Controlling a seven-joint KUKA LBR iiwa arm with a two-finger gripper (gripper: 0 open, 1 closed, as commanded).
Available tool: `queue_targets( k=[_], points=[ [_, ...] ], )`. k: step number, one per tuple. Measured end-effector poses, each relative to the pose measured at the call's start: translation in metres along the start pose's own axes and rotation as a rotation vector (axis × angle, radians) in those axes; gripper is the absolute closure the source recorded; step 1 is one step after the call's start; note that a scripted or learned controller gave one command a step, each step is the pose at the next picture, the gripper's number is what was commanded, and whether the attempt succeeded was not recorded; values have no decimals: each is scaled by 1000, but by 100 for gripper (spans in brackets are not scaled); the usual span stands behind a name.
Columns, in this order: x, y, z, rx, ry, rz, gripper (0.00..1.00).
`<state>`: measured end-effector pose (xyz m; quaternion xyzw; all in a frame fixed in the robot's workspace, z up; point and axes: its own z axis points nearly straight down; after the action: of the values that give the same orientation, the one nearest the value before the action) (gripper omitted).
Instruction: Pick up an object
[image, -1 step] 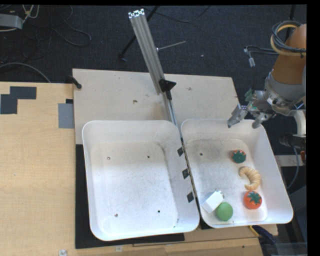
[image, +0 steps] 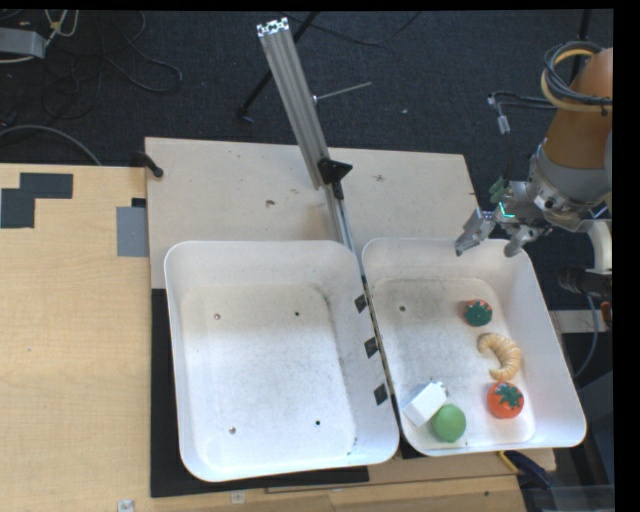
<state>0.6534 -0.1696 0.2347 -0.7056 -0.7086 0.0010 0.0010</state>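
Note:
The right bin holds several small objects along its right and front side: a dark green and red toy, a tan curved croissant-like piece, a red tomato with a green top, a green ball and a white block touching the ball. My gripper hangs over the bin's back right rim, well apart from all of them. Its two grey fingers are spread with nothing between them.
The left bin sits beside the right one, with black clips along the shared edge. A slanted aluminium bar rises from behind the bins. A wooden bench top lies to the left.

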Motion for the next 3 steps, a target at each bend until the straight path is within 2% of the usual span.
queue_targets(
  k=[1, 2, 3],
  points=[
    [6, -4, 45, 4, 2, -1, 0],
    [4, -6, 110, 6, 2, 4, 0],
    [5, -7, 146, 2, 1, 3, 0]
  ],
)
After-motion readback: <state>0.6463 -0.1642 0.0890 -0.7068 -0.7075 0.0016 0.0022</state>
